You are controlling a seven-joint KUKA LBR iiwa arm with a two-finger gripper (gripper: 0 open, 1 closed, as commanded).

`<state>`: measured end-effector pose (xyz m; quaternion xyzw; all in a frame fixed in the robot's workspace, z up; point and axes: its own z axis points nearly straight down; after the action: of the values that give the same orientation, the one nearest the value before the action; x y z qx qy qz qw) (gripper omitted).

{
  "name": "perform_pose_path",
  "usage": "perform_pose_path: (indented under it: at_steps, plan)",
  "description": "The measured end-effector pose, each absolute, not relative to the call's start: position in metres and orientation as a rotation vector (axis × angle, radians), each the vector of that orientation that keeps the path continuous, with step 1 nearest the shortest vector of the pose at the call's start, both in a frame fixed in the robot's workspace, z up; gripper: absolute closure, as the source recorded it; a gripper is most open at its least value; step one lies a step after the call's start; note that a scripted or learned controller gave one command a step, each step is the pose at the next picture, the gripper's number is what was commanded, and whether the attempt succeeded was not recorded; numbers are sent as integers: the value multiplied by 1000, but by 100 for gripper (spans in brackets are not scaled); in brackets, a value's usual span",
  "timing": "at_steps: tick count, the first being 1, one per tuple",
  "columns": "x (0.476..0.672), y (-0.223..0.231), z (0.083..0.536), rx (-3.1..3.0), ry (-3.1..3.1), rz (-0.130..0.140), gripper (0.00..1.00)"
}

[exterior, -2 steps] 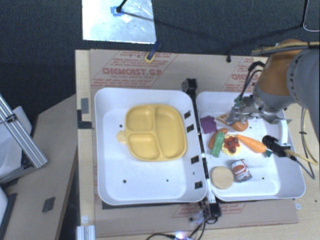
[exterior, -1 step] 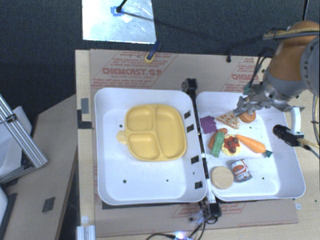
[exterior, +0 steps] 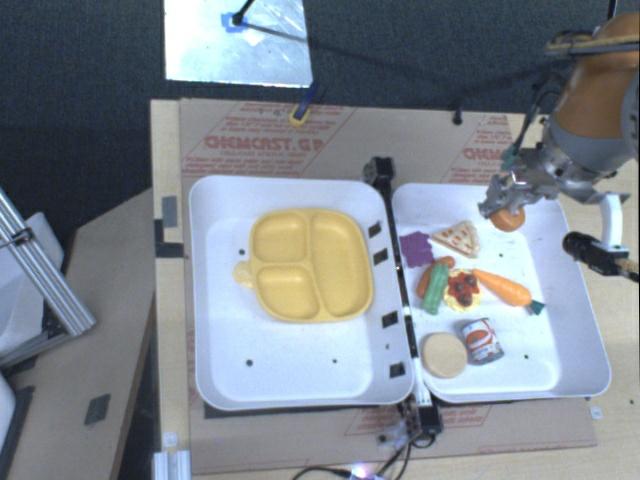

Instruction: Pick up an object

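The arm point(exterior: 600, 98) runs off the right edge. An orange object point(exterior: 510, 219) sits partly hidden beneath the gripper point(exterior: 500, 200); its kind cannot be told. The can's point(exterior: 482, 340) label is too small to read.

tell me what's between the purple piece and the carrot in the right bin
In the camera view, between the purple piece and the carrot lie a green vegetable and a red toy.
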<state>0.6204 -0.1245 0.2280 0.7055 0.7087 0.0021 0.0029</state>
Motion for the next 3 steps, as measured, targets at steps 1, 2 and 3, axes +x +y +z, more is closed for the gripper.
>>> perform_pose_path:
  at_steps: [1, 2, 3]
  plan:
    - [592, -71, 230, 2213, 2231, 1, 100]
    - [580, -16, 237, 2211, 2233, 3, 100]
    - [568, 32, 226, 2213, 2233, 2, 100]
